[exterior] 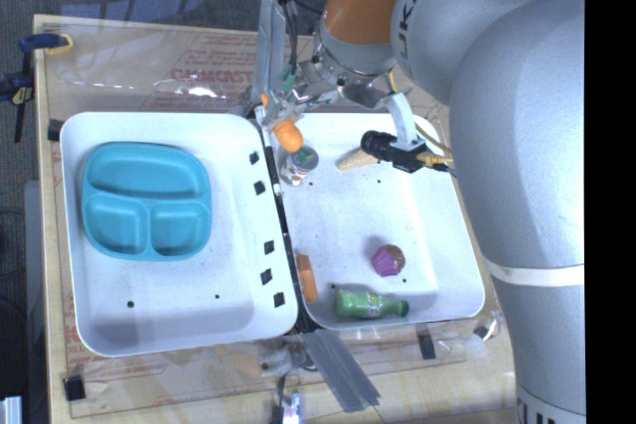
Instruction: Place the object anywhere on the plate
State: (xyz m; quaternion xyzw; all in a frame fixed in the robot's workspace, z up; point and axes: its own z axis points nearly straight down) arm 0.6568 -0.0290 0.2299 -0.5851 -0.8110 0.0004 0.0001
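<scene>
A blue plate (146, 200) with three compartments lies in the left bin (119, 318). My gripper (284, 114) hangs over the far left corner of the right bin (437, 243), close to the wall between the bins. A small orange object (287, 136) sits right at the gripper's tip; whether it is gripped or just lying there is unclear. Just below it is a small round grey-green thing (301, 159).
In the right bin lie a tan wedge (351, 160), a purple lump (388, 260), a green bottle (369, 304) on its side at the front, and an orange stick (306, 277) by the dividing wall. The arm covers the bin's far right.
</scene>
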